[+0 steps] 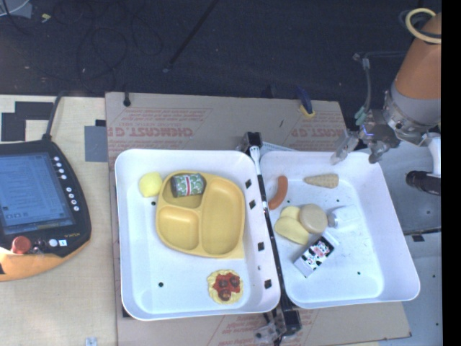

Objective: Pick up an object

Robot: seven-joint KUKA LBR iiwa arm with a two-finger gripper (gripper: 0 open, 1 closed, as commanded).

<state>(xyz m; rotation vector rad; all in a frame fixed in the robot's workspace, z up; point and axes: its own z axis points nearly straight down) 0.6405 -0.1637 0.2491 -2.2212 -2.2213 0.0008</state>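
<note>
The 2 white bins sit side by side on the bench, the left bin (133, 265) and the right bin (382, 265), touching along their inner rims. The arm (421, 71) reaches in from the right and hangs above the right bin's far right corner.

In the left bin, a yellow divided plate (205, 225) fills the middle; a small green can (188, 185) lies in its upper left compartment. A yellow ball (150, 184) rests just beside the plate's upper left edge, and a small pizza toy (225, 285) lies near the bin's front wall.

In the right bin, 2 pale rounded pieces (302, 222) lie touching near the middle, with a black and white box (315, 255) just in front of them. A sausage (278, 192) lies against the left wall, and a cone (321, 181) sits near the far wall.

The gripper (364, 146) hovers over the far rim of the right bin, well clear of every object. Its 2 fingers look spread apart, pointing down, with nothing between them.

By the look of it, this is the approach step; no object is chosen or lifted yet. The cone is the nearest candidate. The next move calls for travelling toward the bin's middle, descending with the fingers apart on either side of 1 item, then closing.
</note>
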